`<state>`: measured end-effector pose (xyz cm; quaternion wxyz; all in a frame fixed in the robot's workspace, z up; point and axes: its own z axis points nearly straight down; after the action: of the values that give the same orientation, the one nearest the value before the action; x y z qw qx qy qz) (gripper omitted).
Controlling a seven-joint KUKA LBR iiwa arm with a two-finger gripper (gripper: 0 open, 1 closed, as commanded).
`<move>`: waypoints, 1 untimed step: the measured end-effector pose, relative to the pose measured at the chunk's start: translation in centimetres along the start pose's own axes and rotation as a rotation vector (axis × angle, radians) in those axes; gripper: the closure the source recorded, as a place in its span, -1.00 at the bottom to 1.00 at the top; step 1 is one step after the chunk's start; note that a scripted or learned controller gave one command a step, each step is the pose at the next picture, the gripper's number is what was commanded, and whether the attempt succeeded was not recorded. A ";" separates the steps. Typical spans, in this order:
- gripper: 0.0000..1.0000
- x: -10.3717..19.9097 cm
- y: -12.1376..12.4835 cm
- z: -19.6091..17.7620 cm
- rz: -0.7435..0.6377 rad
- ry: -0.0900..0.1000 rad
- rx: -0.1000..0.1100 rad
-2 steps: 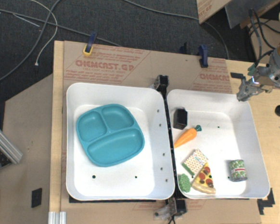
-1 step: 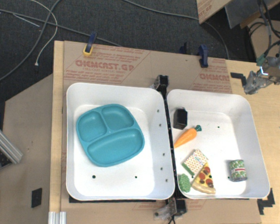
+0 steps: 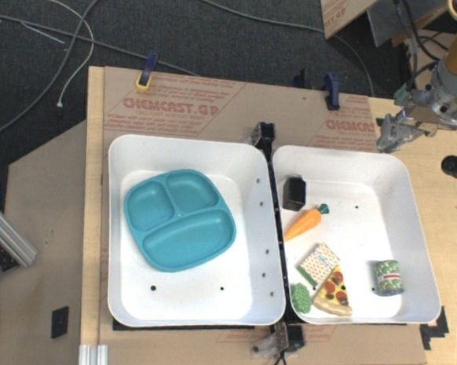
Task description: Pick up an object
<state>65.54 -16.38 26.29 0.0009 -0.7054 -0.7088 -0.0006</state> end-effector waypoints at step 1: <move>1.00 5.1 -0.7 -0.3 -0.001 0.000 0.001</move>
<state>64.81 -11.33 26.65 0.0014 -0.7051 -0.7091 -0.0005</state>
